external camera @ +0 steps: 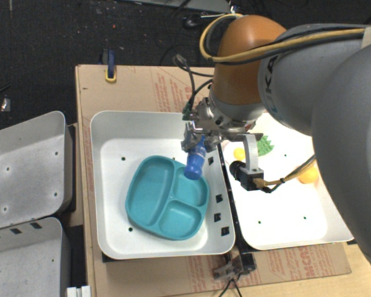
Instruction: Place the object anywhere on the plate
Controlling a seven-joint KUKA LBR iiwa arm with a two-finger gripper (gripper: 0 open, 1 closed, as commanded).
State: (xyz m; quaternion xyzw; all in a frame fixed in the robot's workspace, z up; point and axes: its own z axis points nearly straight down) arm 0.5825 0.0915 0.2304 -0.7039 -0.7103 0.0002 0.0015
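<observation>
One blue object (pixel 195 163) pinched in tool (pixel 196 146) above plate (pixel 164 198) rim.

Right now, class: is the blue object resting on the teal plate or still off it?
Off it. The blue object hangs tilted from the end effector, between its fingers, at the teal plate's upper right rim.

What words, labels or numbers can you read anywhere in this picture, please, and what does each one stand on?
"K", a large dark letter, partly cut off, on the grey arm beside its orange band.
Red printed lettering along the brown cardboard sheet under the white bins, at its far and near edges: too faint and blurred to read.
No text on the divided blue plastic plate or the blue object at the gripper.
</observation>
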